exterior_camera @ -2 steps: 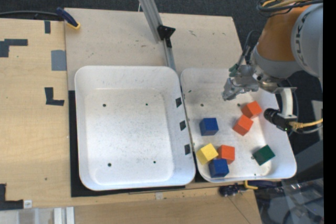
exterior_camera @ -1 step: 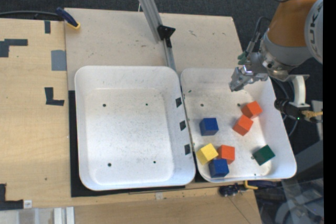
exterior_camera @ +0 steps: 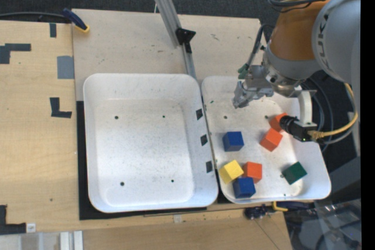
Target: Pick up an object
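In the right bin lie several small blocks: a blue cube, an orange cube, a yellow cube, another orange cube, a second blue cube and a green cube. My gripper hangs over the bin's upper part, above and to the right of the upper blue cube, apart from every block. Nothing shows between its fingers.
The left bin sits beside the right one, sharing a raised middle edge. A slanted metal rail crosses the bench behind the bins. Cables and an orange-black connector hang by the wrist over the right bin.
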Robot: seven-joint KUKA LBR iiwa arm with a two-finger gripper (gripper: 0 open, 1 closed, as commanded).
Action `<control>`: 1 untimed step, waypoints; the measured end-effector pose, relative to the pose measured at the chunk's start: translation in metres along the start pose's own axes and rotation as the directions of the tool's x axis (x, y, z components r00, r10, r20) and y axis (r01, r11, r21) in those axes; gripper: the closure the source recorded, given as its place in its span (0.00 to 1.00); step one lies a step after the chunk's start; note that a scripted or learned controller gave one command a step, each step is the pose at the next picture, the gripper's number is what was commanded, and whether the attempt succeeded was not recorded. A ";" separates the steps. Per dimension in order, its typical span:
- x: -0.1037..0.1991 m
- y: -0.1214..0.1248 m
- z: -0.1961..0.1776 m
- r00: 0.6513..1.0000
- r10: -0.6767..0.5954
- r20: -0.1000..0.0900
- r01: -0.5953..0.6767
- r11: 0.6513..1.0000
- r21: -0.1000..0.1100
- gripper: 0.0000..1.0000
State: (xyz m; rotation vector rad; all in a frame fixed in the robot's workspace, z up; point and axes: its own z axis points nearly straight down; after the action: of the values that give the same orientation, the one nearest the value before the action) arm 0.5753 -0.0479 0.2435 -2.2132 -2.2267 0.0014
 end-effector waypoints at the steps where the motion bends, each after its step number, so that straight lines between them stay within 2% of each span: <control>1: 0.057 -0.013 0.013 1.000 -0.001 -0.001 0.001 1.000 0.001 1.00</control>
State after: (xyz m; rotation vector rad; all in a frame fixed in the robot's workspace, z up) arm 0.5624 0.0095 0.2306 -2.2116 -2.2263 0.0024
